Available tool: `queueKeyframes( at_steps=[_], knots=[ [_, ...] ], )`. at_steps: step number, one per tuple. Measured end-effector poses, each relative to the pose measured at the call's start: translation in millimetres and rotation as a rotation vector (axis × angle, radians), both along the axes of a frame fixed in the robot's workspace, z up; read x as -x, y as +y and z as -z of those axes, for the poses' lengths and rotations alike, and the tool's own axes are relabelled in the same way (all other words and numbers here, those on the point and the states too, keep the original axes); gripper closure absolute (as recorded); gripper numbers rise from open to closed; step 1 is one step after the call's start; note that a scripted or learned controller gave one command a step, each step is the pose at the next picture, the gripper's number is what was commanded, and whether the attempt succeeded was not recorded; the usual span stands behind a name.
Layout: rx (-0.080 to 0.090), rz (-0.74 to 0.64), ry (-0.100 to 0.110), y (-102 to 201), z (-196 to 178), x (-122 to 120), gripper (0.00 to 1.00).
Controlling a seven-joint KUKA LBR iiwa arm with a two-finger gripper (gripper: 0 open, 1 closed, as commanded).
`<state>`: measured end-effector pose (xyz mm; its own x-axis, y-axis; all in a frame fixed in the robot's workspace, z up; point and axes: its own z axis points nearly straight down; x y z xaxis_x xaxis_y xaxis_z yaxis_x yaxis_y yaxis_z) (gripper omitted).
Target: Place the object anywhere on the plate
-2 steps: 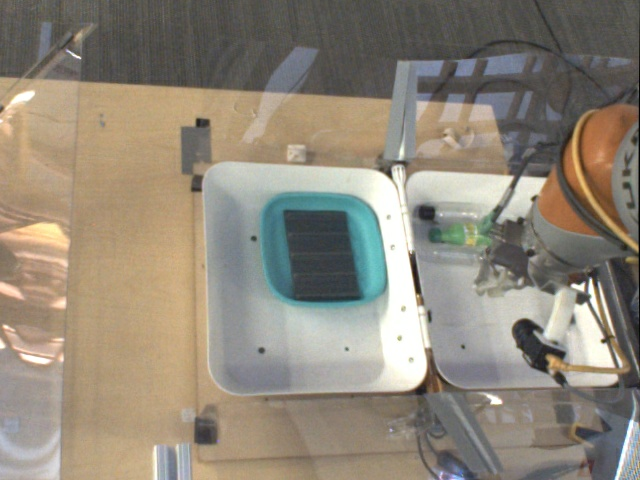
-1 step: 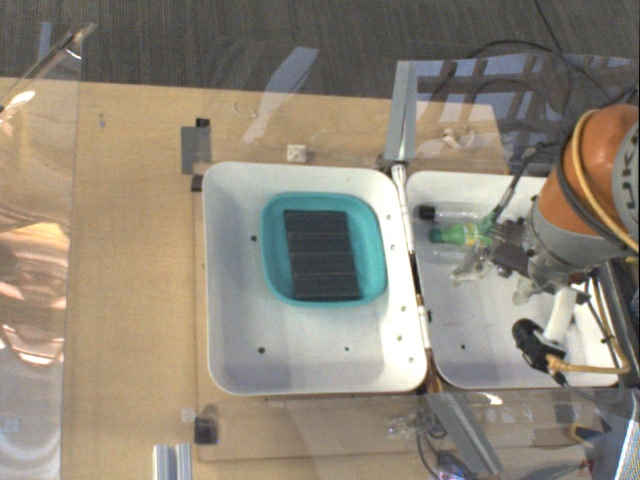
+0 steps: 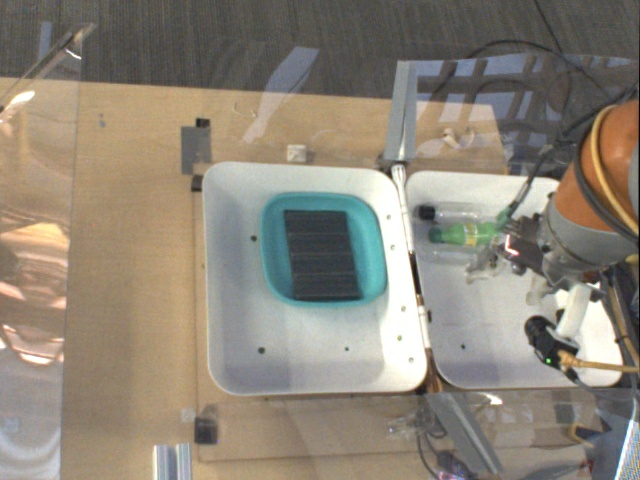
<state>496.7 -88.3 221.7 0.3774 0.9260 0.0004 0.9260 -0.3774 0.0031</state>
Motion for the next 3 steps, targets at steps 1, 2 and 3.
queueKeyframes(
  at_steps=[1,2,3],
  knots=[
    [0.000,0.053,0.000,1,-16,8,0.00],
    [0.000,0.137,-0.002,-39,-82,8,0.00],
    [0.001,0.191,-0.001,-78,-162,-68,0.00]
  ],
)
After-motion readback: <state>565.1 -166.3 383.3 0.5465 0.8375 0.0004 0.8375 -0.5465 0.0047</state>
